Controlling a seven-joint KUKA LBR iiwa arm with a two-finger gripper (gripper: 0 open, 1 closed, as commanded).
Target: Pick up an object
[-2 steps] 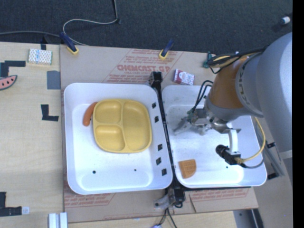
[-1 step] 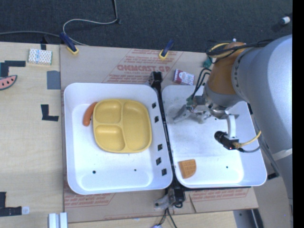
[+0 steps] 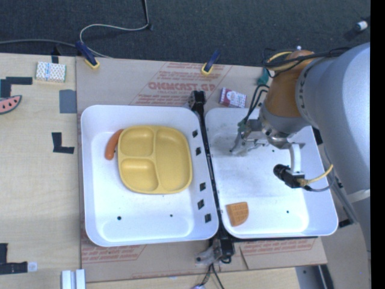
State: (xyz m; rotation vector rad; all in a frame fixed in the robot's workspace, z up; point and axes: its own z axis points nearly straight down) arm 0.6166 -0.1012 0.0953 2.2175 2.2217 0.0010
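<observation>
On the far left of the bench [image 3: 36, 161], a small checkered pad [image 3: 50, 71] lies near the top edge, with a pink-and-dark slice-shaped piece [image 3: 8, 103] just below and left of it. Next comes the left bin [image 3: 96, 215], which holds a yellow divided plate [image 3: 154, 159] lying flat in its upper half; an orange sausage-shaped toy [image 3: 111, 144] rests against the plate's left rim, touching it. Above the gap where the two bins meet, a small red-and-white packet [image 3: 232, 97] sits on the brown board (outside both bins). In the right bin [image 3: 313, 221], a tan waffle-like piece [image 3: 237, 213] lies near the front left corner, well apart from the gripper [image 3: 242, 146]. The gripper hangs low over the upper left part of this bin, its fingers pointing toward the left; nothing is seen between them, and whether they stand apart or together cannot be told from this slant. The grey arm [image 3: 337, 107] with its orange band [image 3: 283, 92] covers the bin's upper right.
</observation>
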